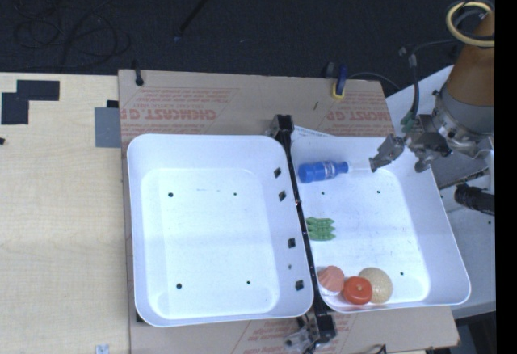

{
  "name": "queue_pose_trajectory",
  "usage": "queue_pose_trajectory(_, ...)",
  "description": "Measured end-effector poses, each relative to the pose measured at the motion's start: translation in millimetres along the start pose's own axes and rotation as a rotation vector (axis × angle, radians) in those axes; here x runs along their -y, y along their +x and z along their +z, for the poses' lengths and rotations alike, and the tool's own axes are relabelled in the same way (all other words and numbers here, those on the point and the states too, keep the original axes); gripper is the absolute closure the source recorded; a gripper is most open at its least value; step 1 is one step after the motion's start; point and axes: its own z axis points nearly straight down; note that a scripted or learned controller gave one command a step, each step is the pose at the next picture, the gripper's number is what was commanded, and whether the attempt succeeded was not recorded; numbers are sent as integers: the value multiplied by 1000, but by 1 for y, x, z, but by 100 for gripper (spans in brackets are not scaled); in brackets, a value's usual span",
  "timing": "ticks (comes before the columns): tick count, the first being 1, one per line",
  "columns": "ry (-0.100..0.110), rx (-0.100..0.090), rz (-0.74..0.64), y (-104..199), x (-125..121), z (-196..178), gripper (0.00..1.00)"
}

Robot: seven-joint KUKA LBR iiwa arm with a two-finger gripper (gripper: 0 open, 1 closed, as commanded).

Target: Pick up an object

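Both bins, left (pixel 153 183) and right (pixel 420 215), look like smooth white plastic with a faint sheen. Under them lies a matt brown cardboard sheet (pixel 218 102) with red print, on a pale, wood-like bench top (pixel 56 207). The bottle (pixel 321 171) at the right bin's far side is glossy blue plastic with a clear neck. The green piece (pixel 320 229) looks ribbed and matt. At the near edge, the red ball (pixel 357 289) shines; the pink piece (pixel 331 277) and the tan one (pixel 377 283) seem duller. The arm (pixel 472 77) has a smooth orange band above grey metal.
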Motion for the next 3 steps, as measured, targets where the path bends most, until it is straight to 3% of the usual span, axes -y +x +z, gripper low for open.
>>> queue_pose_trajectory(1, 4, 0, 6, -59, 43, 13, 0)
queue_pose_trajectory(2, 2, -1, 2, -57, 41, 2, 100)
queue_pose_trajectory(3, -7, 2, -3, -44, 25, -82, 100)
